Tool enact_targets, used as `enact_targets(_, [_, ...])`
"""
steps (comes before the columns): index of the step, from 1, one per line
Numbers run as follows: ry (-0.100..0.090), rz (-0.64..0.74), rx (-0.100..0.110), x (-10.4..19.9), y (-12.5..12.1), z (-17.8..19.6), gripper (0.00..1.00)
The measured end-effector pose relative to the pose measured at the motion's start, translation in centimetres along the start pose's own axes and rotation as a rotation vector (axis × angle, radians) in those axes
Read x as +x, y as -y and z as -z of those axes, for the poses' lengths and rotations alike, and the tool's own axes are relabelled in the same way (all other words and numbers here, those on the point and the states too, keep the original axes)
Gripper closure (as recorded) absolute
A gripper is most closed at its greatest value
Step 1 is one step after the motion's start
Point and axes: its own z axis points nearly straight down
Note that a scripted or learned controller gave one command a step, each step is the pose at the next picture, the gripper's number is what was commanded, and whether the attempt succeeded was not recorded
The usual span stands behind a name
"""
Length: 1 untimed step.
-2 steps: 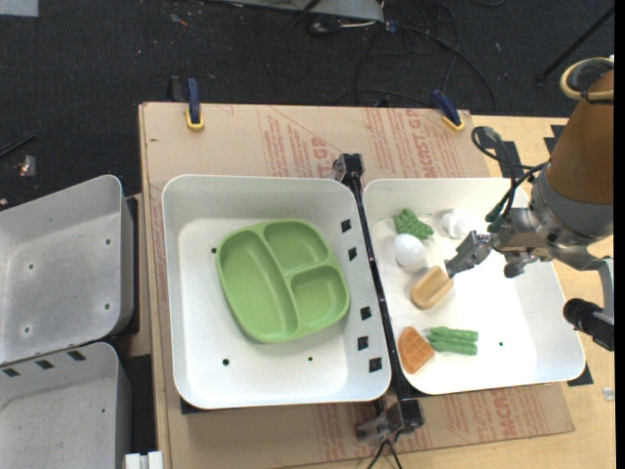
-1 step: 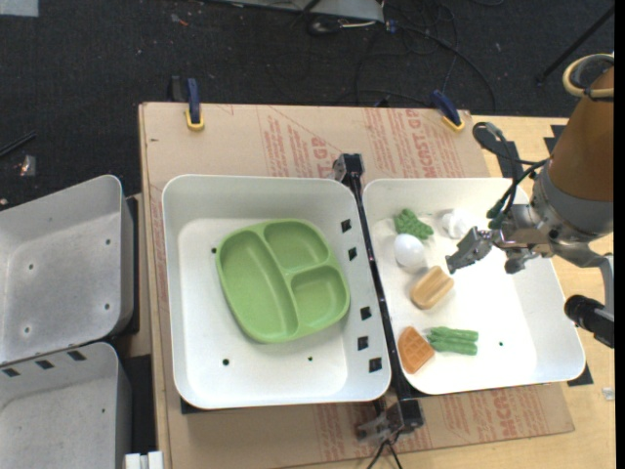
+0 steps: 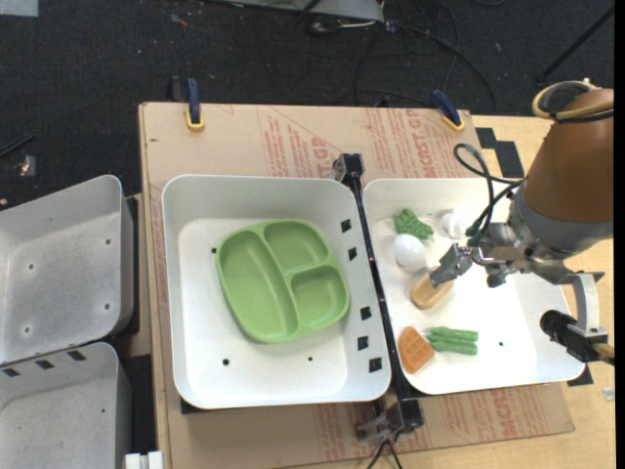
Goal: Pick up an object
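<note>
Camera view: dark metal jaws point(image 3: 451, 266), state unclear, touch a tan bread-shaped piece point(image 3: 430, 291).

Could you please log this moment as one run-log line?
end effector: over right bin, at tan piece | grasp: unconfirmed | green tray: left bin

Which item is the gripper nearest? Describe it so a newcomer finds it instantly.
Look in the right-hand white bin, not the one holding the green divided plate. Near its middle, at the gripper, lies a tan bread-like piece, just below the white egg. It is the only plain tan item; the neighbours are green, white or orange waffle-patterned.
</note>
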Motion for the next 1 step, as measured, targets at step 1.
enact_targets(1, [-0.001,-0.001,0.001,0.37,0.11,-6.37,0.0])
